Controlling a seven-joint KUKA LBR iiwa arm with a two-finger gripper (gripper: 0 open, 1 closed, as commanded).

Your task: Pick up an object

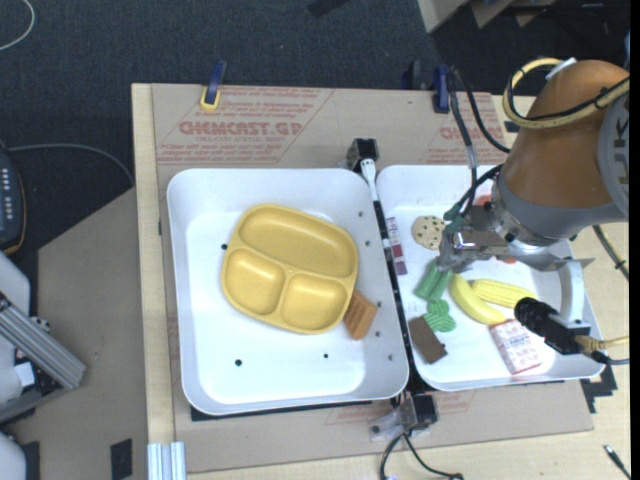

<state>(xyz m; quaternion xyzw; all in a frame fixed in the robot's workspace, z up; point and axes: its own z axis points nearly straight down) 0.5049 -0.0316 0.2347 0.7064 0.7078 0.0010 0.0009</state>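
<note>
My gripper (450, 258) hangs low over the right bin (470, 373), directly above the top end of a green toy (433, 286). A yellow banana (490, 299) lies just to the right of that toy. A second green piece (439, 319) sits below it, with a brown block (429, 344) beside it. A round speckled cookie (429, 230) rests up and to the left of the gripper. A red and white packet (516, 347) lies at the bin's lower right. Nothing can be seen held in the gripper.
The left bin (200, 358) holds a yellow divided plate (290, 268) and a small brown wedge (360, 316) at the plate's lower right. A thin marker (378, 208) lies along the ridge between the bins. The arm's orange and grey body (565, 148) covers the right bin's upper right.
</note>
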